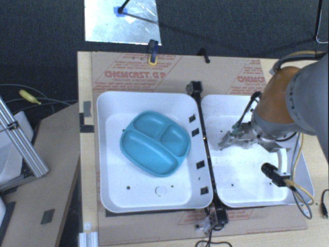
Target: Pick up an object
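One object is on offer: a blue divided plate (pixel 155 142) lying flat in the left bin (pixel 110 112), near its middle. The gripper (pixel 226 141) sits over the right bin (pixel 241 189), beside the divider between the bins, well apart from the plate. Whether it is released or clenched cannot be told at this size; nothing shows in its grasp.

Risk, as I judge it: a descent from here would close on bare bin floor. Crossing left, the tool could clip the divider and its black clips (pixel 197 133). The plate is wide, shallow and smooth, so a pinch anywhere but its rim would likely slip off.

The arm (pixel 288 104) reaches in from the right, its wrist bent down and leftward, with the tool low over the bin floor.
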`<action>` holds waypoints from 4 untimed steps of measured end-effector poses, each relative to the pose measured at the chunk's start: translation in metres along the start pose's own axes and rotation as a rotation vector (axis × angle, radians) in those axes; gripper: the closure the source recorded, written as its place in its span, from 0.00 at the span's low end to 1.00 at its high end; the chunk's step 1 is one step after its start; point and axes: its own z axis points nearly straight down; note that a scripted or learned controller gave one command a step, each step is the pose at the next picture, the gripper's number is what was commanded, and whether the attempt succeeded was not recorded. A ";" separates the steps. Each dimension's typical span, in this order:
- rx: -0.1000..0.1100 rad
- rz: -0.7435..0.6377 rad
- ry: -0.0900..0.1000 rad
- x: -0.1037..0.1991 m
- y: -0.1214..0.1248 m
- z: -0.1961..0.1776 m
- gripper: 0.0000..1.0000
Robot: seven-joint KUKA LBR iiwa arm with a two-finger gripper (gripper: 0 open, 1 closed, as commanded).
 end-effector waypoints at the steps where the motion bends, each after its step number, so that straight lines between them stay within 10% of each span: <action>1: 0.002 0.002 0.003 0.063 -0.066 -0.105 0.00; 2: 0.003 0.004 0.000 0.059 -0.063 -0.110 1.00; 4: 0.006 -0.004 0.003 0.224 -0.078 -0.144 1.00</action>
